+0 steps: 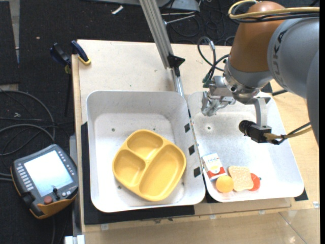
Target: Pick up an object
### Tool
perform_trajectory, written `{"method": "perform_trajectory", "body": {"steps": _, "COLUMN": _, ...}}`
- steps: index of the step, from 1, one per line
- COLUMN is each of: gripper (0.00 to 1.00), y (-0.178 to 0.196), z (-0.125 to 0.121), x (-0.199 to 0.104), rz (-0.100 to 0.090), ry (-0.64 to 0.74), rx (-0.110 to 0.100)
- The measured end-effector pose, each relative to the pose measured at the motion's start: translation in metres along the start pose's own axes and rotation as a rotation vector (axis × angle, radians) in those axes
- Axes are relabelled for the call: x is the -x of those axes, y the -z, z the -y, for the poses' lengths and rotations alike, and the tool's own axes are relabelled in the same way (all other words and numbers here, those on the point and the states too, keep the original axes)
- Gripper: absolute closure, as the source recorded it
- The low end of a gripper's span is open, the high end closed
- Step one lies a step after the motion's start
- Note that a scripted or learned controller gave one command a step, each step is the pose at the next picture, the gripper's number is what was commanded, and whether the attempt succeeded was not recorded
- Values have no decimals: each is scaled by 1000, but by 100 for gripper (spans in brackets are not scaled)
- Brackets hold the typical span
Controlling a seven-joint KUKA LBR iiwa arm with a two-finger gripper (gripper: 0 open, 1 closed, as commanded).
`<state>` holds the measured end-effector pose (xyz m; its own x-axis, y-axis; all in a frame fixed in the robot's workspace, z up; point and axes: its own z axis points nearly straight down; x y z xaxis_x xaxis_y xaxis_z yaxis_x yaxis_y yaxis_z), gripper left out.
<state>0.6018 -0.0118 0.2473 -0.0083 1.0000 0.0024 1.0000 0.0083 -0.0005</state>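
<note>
The yellow plate (149, 164), with three compartments, lies right side up in the left bin (96, 100), toward the front and right of the bin's floor, with its right edge near the wall shared with the neighbouring bin. The pale tabletop (122, 65) carries both bins side by side, and at its back left corner a blue and yellow clamp (76, 52) grips the edge. A slanted metal pole (157, 27) comes down from the top of the view and ends just behind the place where the two bins meet; a few small black clips (191, 149) sit along that shared edge. In the right bin (284, 151), the other things are gathered at the front left corner: a small white and red carton (212, 163) lies just beside the left wall, an orange ball (224, 184) touches the carton's front end, a beige slice of toast (240, 178) lies against the ball's right side, and a small red piece (255, 183) peeks out from the toast's right edge. The gripper (210, 105) hangs over the back left part of the right bin, well apart from the carton and its neighbours, and I cannot tell whether it is spread or pressed together. The grey arm (294, 39) with its orange band reaches in from the right.
</note>
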Motion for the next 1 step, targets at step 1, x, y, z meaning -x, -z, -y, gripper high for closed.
{"method": "perform_trajectory", "body": {"steps": 1, "gripper": 100, "y": 4, "z": -10, "x": -59, "rz": 0, "ry": 0, "rx": 2}}
